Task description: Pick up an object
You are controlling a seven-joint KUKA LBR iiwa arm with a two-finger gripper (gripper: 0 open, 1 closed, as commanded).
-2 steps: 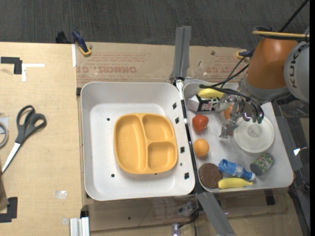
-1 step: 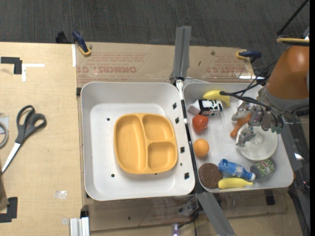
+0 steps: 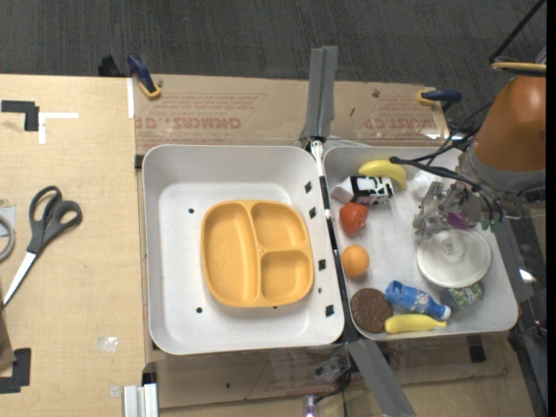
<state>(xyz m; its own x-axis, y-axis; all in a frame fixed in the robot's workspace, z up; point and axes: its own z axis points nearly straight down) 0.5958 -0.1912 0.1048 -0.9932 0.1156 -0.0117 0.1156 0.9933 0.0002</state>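
Note:
My gripper (image 3: 440, 208) hangs low over the upper right part of the right bin (image 3: 504, 320), under the arm's orange band (image 3: 519, 122). Just below it stands a clear, wine-glass-like object (image 3: 452, 259). A small purple item (image 3: 457, 220) shows right by the gripper; I cannot tell whether it is held. Left of the gripper lie a yellow banana (image 3: 383, 171), a black and white toy (image 3: 373, 188), a red fruit (image 3: 353, 218) and an orange (image 3: 354, 260). Along the front edge lie a brown disc (image 3: 370, 309), a blue object (image 3: 415, 299) and a second banana (image 3: 415, 323).
An orange divided plate (image 3: 258, 253) lies in the left bin (image 3: 165, 311). A patterned can (image 3: 467, 295) sits under the glass's edge. Scissors (image 3: 39, 233) lie on the bench at far left. Cables hang around the arm at the right.

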